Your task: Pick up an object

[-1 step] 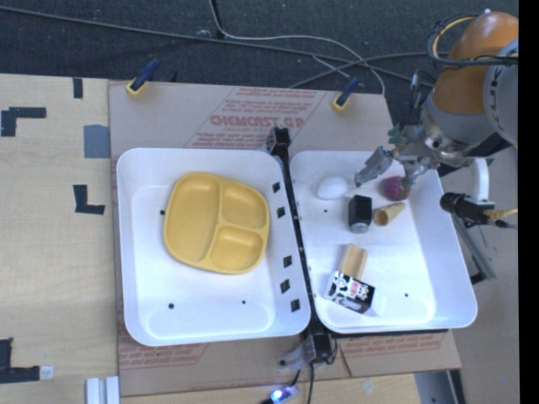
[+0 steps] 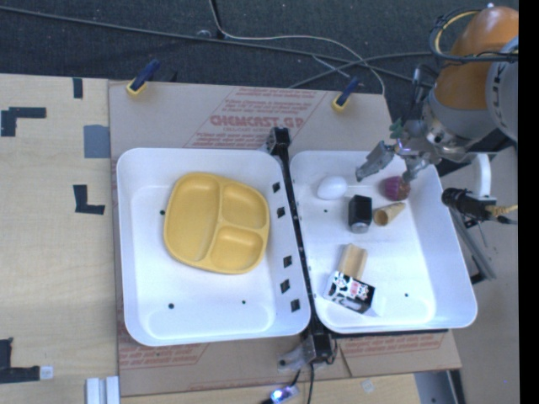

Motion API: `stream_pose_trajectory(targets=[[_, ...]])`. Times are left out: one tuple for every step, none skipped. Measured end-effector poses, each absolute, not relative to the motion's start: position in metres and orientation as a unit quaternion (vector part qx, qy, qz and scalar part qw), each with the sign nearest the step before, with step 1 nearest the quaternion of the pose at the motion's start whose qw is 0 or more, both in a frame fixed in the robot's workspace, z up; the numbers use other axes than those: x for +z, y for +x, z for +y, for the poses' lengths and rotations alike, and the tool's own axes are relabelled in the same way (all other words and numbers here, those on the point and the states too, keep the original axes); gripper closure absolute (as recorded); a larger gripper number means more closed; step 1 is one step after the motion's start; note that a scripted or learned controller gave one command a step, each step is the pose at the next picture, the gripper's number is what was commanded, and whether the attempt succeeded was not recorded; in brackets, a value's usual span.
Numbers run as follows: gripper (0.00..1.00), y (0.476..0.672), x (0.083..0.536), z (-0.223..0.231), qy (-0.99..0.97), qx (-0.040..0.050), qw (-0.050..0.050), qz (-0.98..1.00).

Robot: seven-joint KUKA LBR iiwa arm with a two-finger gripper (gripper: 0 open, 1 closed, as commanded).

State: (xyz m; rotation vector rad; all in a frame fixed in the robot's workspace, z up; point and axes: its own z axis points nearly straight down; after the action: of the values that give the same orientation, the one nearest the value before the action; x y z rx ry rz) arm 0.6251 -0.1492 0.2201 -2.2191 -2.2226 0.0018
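Just beneath our pincer (image 2: 394,168), in the far corner of the right-hand white plastic bin (image 2: 446,251), sits a small, round, dark purple object (image 2: 393,187), close against one of the two spread fingers (image 2: 371,162); nothing is pinched between them. Being roundish, it has no clear long axis that we can make out, so approach angle matters little. Just nearer the camera from the pincer lies a tan cone (image 2: 389,215), its long axis slanting, with the tip pointing toward the camera and left. To the left of that stands a short black cylinder (image 2: 360,212), and a white egg-shaped piece (image 2: 332,187) rests left of the pincer. We judge that the main risk is the round object rolling away as the fingers close, since one finger looks nearer to it than the other. Crowding is another: the cone could be nudged or caught alongside.
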Motion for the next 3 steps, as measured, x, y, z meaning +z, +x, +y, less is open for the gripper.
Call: stream_pose_trajectory(targets=[[0.0, 0.622, 0.176, -0.149, -0.707, 0.0023, 0.002, -0.707], [0.0, 0.628, 0.129, -0.151, -0.707, 0.0024, 0.001, -0.708], [0.0, 0.628, 0.082, -0.151, -0.706, 0.0016, -0.001, -0.708]])
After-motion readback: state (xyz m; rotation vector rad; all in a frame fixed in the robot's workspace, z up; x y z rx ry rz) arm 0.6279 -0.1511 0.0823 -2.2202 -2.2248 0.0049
